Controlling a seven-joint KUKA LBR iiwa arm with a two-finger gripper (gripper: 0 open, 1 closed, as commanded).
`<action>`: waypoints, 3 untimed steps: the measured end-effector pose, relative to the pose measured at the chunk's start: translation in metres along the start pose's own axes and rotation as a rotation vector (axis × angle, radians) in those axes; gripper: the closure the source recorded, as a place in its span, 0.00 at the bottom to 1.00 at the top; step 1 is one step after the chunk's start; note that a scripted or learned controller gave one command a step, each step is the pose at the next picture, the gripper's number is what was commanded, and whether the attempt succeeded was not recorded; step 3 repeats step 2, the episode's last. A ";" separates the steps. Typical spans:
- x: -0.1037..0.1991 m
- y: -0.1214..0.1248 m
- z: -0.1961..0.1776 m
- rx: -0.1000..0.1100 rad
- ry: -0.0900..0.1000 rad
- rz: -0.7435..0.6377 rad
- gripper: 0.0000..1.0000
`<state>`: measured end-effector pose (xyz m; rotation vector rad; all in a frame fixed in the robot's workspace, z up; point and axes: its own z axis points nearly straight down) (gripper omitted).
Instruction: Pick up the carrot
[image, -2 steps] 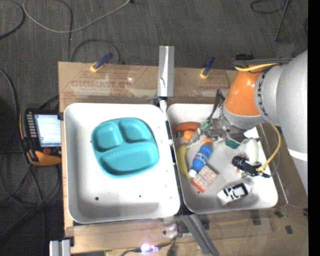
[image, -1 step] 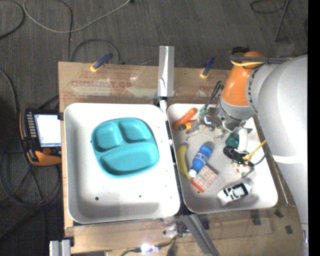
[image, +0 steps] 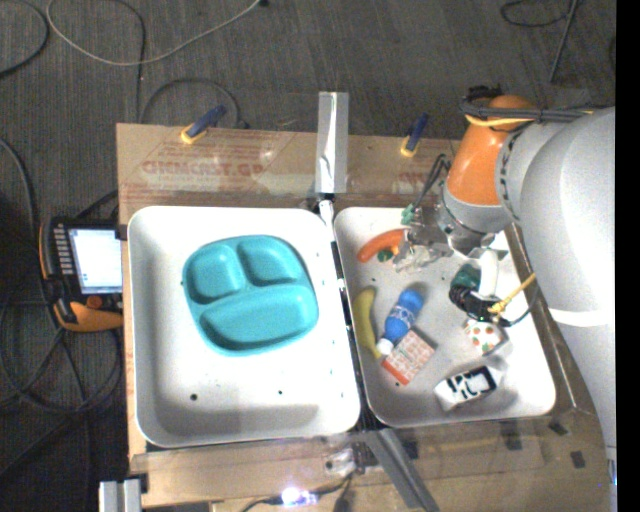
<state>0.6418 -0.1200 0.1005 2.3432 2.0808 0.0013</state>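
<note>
The carrot (image: 381, 244), orange with a green tip, lies near the far left corner of the right bin (image: 540, 400). My gripper (image: 412, 250) is low in the bin just right of the carrot, its metal fingers right next to the carrot's right end. I cannot see whether anything is between them. The orange band of the arm (image: 478, 165) rises behind it.
In the right bin lie a yellow banana (image: 365, 320), a blue bottle (image: 401, 313), a red-and-white packet (image: 408, 356), a black-and-white item (image: 468, 384) and a spotted white object (image: 485, 335). The left bin (image: 160, 400) holds a teal divided plate (image: 250, 292).
</note>
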 end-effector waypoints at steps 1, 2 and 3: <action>0.087 -0.043 -0.083 0.010 0.002 0.197 1.00; 0.053 -0.086 -0.083 0.013 -0.001 0.644 1.00; 0.053 -0.086 -0.083 0.013 -0.001 0.644 1.00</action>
